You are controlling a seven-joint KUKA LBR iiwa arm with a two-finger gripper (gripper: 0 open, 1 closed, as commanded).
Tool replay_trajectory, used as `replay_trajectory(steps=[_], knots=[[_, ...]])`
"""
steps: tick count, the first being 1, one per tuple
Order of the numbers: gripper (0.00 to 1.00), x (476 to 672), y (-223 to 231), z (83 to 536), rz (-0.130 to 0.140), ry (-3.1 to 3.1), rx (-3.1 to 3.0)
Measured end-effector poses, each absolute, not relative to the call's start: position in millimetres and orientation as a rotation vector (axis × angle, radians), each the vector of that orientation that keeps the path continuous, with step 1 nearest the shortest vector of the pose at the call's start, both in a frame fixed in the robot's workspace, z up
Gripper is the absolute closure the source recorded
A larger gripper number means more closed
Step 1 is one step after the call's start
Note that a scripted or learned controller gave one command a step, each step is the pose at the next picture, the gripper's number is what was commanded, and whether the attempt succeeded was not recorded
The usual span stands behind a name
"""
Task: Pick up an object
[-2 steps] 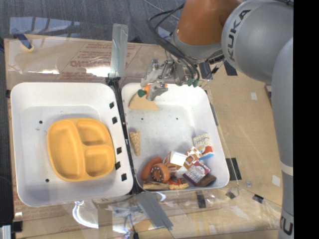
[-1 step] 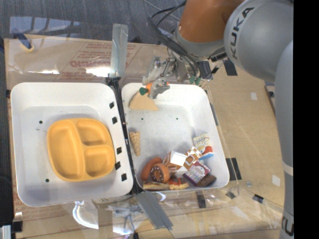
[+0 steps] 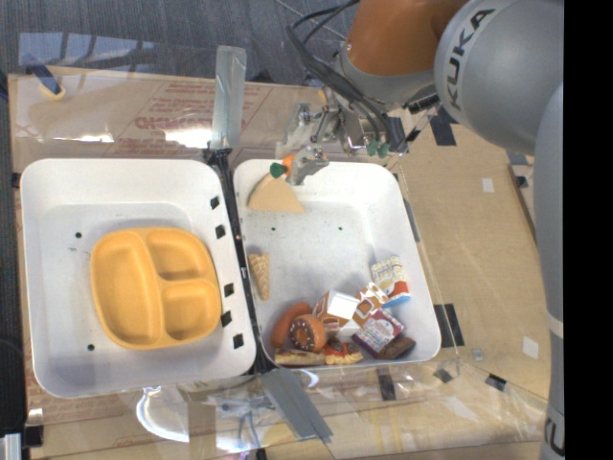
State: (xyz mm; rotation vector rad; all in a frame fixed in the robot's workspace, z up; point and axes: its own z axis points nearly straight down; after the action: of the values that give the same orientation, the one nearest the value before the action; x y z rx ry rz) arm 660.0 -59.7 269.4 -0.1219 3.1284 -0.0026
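The toy-food pile point(image 3: 340, 329) lies in the right bin's point(image 3: 330, 220) near corner, well short of the gripper point(image 3: 305, 164). The tan wedge point(image 3: 275, 195) sits just beside and slightly nearer than the gripper, at the far-left corner. Whether it is gripped cannot be told. Judgement: pick stage; next, confirm grasp on lifting.

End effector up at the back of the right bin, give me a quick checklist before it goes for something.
1. End effector over the right bin's far left corner: ok.
2. Object beneath it: tan wedge-shaped piece lies just below, orange bit beside: ok.
3. Wedge clear of the toy food pile at the near edge: ok.
4. Anything held already: cannot tell.
5. Wedge near the bin wall, room for approach: cannot tell.
6. Yellow divided tray sits in the left bin, out of the way: ok.
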Motion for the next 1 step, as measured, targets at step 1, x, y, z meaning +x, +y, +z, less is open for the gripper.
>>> replay_trajectory(steps=[1], knots=[[1.00,657.4,-45.9,283.5,-0.001,3.131,-0.182]])
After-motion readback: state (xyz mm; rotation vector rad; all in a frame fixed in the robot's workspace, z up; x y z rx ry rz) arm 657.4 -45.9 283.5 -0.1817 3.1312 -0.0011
